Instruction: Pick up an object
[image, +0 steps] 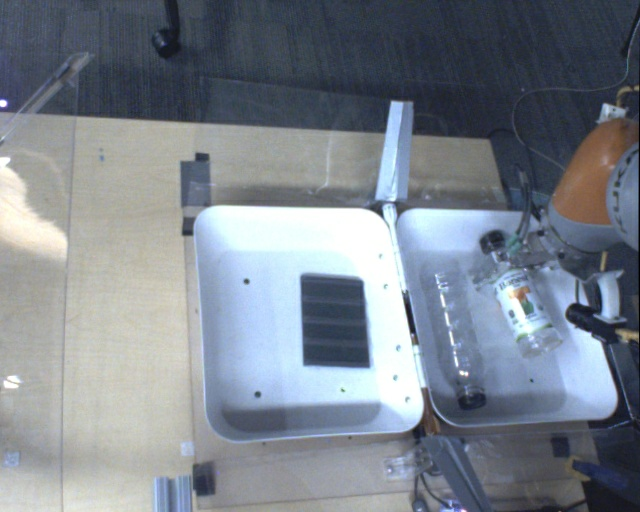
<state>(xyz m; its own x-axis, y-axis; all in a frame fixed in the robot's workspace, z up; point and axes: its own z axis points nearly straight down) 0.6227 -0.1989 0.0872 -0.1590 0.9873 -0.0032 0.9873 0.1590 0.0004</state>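
In the right bin (590, 395) a clear plastic bottle (525, 312) with a white, green and red label lies slanted. A second clear bottle (453, 335) with a black cap at its near end lies along that bin's left side. A dark ribbed rectangular block (335, 320) lies flat in the middle of the left bin (230, 300). My gripper (506, 256) hangs low over the far part of the right bin, at the upper end of the labelled bottle. Whether it touches the bottle is not clear.
The arm's orange band (588, 180) and grey wrist (600, 225) overhang the right bin's far right corner. A metal bar (395, 150) runs back from the gap between the bins. Black and white hardware (600, 310) sits at the right bin's right rim.
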